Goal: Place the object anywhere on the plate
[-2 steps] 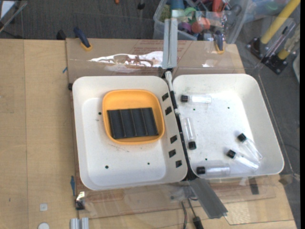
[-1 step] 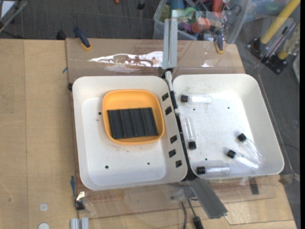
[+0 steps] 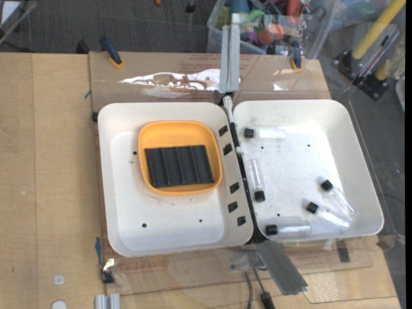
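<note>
An orange plate (image 3: 180, 134) rests in the left bin (image 3: 129, 217), toward its back. A dark ribbed rectangular block (image 3: 178, 166) lies flat on the plate, covering most of its middle. In the right bin (image 3: 360, 166) lie several clear tubes with black caps: one at the back (image 3: 264, 134), one by the divider (image 3: 255, 179), one at the front (image 3: 288, 228), and two at the right (image 3: 336, 196).
A row of black clips (image 3: 233, 172) runs along the divider between the bins. A grey upright bar (image 3: 230, 50) stands behind the bins. A clear tub of toys (image 3: 277, 11) sits beyond the bench at the back.
</note>
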You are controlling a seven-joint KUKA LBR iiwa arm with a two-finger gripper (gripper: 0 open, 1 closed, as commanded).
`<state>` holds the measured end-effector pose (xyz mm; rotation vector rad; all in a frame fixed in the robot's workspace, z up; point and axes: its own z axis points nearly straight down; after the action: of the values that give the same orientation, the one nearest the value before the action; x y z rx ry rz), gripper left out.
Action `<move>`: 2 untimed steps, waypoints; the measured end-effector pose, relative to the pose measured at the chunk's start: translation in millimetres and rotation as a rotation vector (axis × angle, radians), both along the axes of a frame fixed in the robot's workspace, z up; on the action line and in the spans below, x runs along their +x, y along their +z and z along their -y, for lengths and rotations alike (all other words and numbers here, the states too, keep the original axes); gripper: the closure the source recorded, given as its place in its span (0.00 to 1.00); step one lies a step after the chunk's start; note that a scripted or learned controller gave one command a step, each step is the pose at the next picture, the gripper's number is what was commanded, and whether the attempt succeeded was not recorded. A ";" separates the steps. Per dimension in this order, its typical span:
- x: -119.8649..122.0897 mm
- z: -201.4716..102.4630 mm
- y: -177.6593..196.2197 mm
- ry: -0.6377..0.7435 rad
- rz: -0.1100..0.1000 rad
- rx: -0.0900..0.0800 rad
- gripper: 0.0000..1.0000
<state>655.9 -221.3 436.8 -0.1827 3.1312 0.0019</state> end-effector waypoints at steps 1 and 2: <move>12.8 -0.9 -0.1 0.197 0.006 -0.003 1.00; 12.5 -0.2 0.0 0.496 0.007 -0.004 1.00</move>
<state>668.5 -221.1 436.9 -0.9436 2.9847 -0.0035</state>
